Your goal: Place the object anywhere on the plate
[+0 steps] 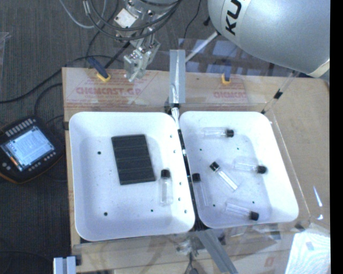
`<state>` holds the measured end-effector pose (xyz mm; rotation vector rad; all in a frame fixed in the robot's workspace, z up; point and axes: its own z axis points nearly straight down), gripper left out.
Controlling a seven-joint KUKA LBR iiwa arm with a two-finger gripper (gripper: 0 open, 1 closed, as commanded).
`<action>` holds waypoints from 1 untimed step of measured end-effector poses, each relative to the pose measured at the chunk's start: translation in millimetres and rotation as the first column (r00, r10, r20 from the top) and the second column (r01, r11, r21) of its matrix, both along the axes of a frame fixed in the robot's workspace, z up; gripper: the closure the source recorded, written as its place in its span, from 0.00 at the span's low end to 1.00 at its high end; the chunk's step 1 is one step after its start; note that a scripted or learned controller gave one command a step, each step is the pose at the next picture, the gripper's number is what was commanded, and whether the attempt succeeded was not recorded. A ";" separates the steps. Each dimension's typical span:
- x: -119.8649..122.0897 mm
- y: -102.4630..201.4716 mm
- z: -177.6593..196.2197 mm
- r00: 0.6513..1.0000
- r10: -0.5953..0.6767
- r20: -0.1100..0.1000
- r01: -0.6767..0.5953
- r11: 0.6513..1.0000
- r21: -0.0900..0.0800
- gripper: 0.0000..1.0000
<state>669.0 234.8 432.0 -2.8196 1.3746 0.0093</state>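
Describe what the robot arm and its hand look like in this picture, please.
The rounded, glossy grey arm casing bears large black letters, partly cut off. The small pale metal hand hangs from a boxy silvery wrist part with a white label, and thin grey and dark cables loop around it.

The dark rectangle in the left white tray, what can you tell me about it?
The plate is a flat, dark grey to black rectangle with faint ridges across it that divide it into bands. It looks matte, perhaps plastic or rubber. It lies flat on the floor of the left bin, slightly turned, near the middle. Nothing rests on it. A clear vial with a black cap lies just off its lower right corner, apparently not touching.
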 end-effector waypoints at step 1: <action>0.0 -0.3 -11.3 0.935 0.356 0.000 -0.356 0.935 0.001 1.00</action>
